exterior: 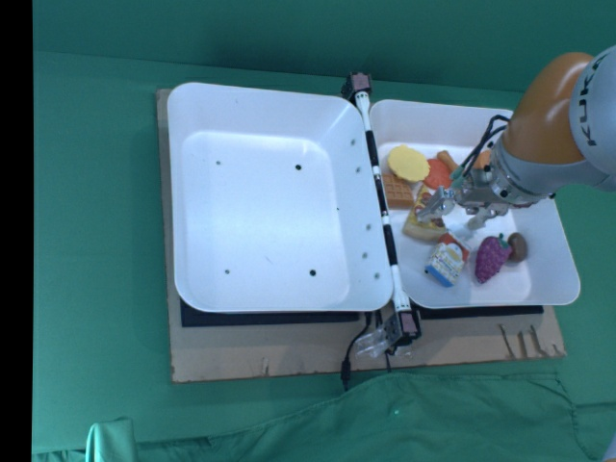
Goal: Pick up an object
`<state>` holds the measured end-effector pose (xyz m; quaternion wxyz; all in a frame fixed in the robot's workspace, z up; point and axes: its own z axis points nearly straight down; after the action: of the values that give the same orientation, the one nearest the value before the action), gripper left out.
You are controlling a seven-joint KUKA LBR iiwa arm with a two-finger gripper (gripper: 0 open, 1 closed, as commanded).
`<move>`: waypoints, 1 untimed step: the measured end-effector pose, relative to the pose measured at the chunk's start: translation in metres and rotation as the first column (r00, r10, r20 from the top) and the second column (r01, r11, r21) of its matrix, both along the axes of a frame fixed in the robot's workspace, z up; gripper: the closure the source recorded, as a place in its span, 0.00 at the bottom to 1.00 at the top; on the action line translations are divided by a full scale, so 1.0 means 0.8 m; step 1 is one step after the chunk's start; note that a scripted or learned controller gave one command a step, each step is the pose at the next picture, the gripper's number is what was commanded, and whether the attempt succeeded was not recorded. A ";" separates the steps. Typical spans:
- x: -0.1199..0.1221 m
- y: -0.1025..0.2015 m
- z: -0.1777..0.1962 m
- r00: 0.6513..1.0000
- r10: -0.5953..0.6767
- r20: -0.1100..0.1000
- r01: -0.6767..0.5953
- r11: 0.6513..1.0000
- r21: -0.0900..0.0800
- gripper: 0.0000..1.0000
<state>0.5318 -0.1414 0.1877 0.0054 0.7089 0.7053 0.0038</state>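
Purple ridged grape bunch (492,257) beside tool (452,208), tool grip state unclear.

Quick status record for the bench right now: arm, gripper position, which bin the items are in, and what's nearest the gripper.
arm: reaches in from the right over the right bin
gripper: low among the toys in the right bin
jaws: state cannot be told
left bin: white, a few small dark dots on its floor
items in right bin: yellow disc, waffle, small carton, purple berry, brown piece
nearest gripper: wedge-shaped piece
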 end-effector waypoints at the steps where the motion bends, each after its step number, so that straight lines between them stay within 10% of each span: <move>1: 0.004 0.000 0.019 1.000 -0.002 0.013 0.002 1.000 -0.002 1.00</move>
<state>0.5347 -0.1417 0.2030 0.0107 0.7095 0.7046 0.0078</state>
